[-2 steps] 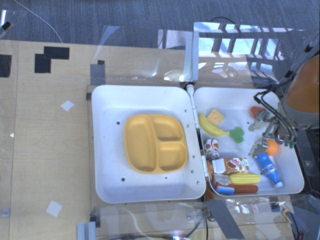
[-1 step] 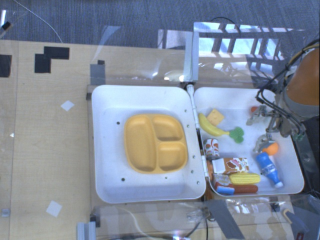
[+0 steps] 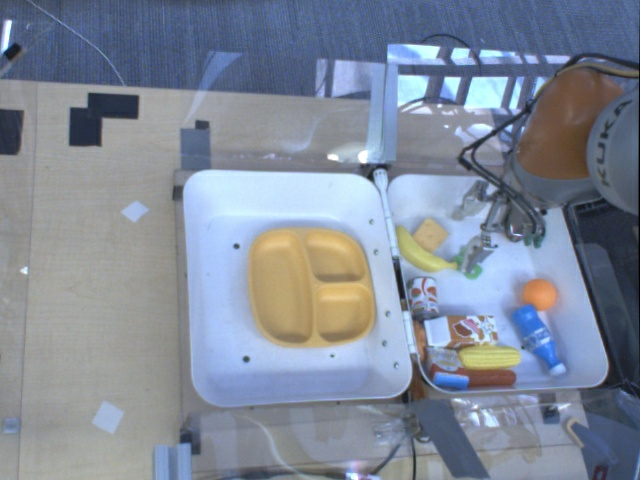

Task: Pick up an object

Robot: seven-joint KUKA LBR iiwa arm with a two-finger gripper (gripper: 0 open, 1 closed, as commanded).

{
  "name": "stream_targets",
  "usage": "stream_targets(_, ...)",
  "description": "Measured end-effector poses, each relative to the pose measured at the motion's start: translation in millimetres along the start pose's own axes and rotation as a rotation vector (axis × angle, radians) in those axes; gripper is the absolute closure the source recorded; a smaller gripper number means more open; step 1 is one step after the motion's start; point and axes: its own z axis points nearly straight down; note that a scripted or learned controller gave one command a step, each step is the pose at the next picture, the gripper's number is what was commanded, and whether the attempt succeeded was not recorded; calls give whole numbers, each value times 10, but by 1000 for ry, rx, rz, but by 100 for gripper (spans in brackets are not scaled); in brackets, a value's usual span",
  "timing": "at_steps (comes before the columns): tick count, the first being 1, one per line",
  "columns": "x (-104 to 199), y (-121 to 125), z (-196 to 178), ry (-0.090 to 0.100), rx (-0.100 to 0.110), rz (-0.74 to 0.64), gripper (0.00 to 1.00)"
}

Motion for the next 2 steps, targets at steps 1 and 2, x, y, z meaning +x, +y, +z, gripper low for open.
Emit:
stream_targets(1, 525, 60, -305, 11, 2, 299, 0)
stream_targets(2, -56, 270, -293, 11, 5, 633, 0)
